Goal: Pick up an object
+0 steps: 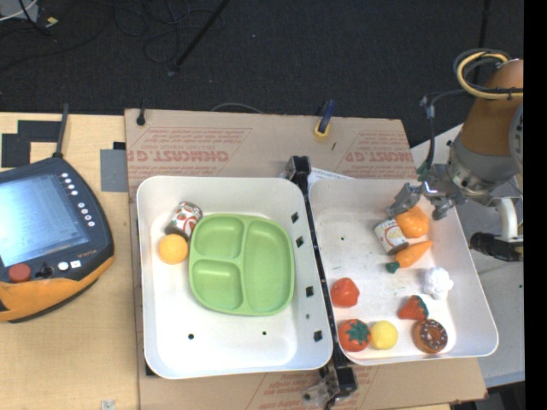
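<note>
The doughnut (430, 335) lies well below the gripper (421, 196), bin's (479, 314) near corner.

My end effector (421, 196) hangs over the right bin (483, 314), its fingers spread just above an orange fruit (413, 223) and a small can (391, 233). A carrot (409, 255) lies just below them. The left bin (154, 314) holds a green divided plate (240, 264).

bench (51, 357), 2 white bins (162, 331), pendant (47, 229)
</note>
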{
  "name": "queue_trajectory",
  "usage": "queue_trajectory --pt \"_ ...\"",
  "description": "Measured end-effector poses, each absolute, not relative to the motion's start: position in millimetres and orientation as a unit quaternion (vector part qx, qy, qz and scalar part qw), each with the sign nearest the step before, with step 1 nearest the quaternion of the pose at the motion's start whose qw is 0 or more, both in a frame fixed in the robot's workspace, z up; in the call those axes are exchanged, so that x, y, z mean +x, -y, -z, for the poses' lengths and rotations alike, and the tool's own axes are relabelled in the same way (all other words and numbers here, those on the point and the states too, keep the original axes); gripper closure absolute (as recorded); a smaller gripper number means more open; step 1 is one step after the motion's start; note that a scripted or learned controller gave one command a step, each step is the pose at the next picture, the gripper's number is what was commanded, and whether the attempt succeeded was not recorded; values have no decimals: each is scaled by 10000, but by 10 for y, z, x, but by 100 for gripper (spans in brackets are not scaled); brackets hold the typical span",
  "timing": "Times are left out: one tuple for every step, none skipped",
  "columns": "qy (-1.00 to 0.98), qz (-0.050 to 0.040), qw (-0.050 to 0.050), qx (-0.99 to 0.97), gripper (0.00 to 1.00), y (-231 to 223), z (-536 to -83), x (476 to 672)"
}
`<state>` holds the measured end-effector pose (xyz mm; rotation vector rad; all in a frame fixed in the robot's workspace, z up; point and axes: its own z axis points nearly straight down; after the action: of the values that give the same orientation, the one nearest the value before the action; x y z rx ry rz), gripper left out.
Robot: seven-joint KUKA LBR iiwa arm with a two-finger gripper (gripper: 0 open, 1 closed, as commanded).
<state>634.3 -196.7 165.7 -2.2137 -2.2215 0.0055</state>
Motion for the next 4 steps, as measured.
queue_trajectory --pt "7095 -14 16 -7047 0 1977 -1203 6410" --pt "7074 5 -20 -7068 0 1992 -1125 6438" --pt "7076 25 -43 -7066 100 2001 -1275 6463" --pt "7052 6 -12 -7090 100 2023 -1743 6385"
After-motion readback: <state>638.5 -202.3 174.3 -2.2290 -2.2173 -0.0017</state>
